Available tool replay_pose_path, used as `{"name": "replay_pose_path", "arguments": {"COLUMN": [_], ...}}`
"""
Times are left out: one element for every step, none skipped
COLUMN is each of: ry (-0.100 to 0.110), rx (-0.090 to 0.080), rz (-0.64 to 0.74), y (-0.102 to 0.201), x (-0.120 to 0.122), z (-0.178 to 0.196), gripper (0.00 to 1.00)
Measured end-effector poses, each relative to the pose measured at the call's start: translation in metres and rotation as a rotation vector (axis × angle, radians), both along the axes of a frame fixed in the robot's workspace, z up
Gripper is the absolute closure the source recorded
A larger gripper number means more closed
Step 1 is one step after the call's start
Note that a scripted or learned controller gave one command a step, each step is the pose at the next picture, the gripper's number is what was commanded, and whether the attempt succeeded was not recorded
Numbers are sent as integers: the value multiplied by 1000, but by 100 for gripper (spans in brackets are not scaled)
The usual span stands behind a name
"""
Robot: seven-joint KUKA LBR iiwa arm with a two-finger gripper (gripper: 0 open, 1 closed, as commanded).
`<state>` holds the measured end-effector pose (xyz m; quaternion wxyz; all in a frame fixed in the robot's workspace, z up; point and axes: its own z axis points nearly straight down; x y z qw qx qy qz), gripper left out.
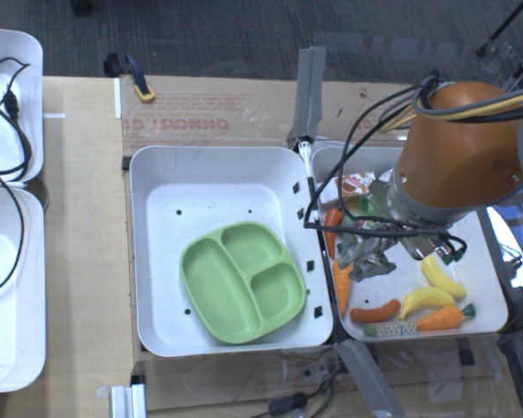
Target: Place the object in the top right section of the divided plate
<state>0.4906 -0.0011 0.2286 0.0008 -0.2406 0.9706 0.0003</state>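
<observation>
A green divided plate [241,282] with three sections lies in the left white bin [157,190]. The arm hangs over the right bin [492,303], its orange band covering much of it. My gripper [369,259] points down among the toy foods near that bin's left side, above an orange carrot [342,287]. Close by lie a red sausage [375,311], two yellow bananas [427,299], another carrot [442,319] and a strawberry-printed packet [357,185]. Cables hide the fingertips.
A grey post [309,94] stands at the back between the bins. Black cables [366,225] loop from the wrist across the divider. White appliances [4,198] with black cords sit at the far left. A blue-and-yellow clamp [138,78] lies on the bench's back edge.
</observation>
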Motion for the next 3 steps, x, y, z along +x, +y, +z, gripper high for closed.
{"name": "replay_pose_path", "arguments": {"ry": [-2, -6, -9], "rx": [0, 1, 2], "rz": [-404, -403, -401], "y": [16, 16, 16], "x": [-1, 1, 2], "z": [56, 66, 75], "gripper": [100, 100, 100]}}
